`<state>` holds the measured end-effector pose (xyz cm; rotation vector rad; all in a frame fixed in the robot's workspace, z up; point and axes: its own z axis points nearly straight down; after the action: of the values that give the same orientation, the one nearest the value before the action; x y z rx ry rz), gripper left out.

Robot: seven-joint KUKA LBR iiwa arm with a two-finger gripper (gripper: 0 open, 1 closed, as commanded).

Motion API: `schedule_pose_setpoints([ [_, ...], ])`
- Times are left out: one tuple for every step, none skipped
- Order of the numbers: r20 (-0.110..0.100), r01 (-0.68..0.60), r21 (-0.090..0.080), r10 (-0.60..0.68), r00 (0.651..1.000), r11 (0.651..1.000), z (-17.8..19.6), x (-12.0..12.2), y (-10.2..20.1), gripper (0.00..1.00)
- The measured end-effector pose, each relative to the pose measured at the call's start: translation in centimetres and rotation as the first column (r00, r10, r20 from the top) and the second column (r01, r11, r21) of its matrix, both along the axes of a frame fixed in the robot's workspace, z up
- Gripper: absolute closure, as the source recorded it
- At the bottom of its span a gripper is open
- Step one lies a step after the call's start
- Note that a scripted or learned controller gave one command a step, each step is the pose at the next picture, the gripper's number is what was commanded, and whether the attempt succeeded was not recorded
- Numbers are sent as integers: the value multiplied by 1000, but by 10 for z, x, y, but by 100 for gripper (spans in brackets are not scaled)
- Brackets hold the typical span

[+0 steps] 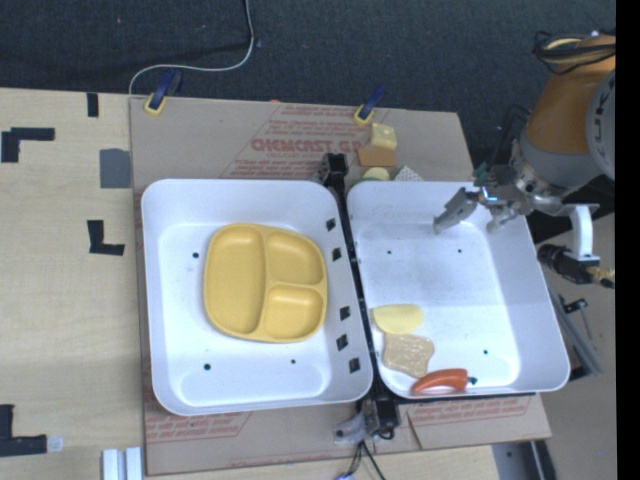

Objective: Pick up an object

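Observation:
The right bin (500,278) holds three small things near its front left corner: a pale yellow oval piece (397,318), a tan bread-like slice (408,353) and an orange-red stick-shaped piece (440,380). My gripper (475,215) hangs over the far right part of this bin, well away from those three things. Its two fingers are spread open, with nothing between them. In the left bin (170,268) lies a yellow divided plate (265,281).
Behind the bins, on the cardboard, sit a small yellow block (383,135), a brown block (377,155) and a pale green round piece (375,175). A black divider with clips (345,268) runs between the bins. The arm's orange band (565,108) is at the right.

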<state>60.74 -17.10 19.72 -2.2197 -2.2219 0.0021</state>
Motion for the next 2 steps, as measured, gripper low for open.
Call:
schedule_pose_setpoints([
  [2, -3, 0, 3, 1000, 1000, -114, -14, 72, 0],
  [3, 3, 0, -3, 1000, 1000, -111, -92, 65, 0],
])
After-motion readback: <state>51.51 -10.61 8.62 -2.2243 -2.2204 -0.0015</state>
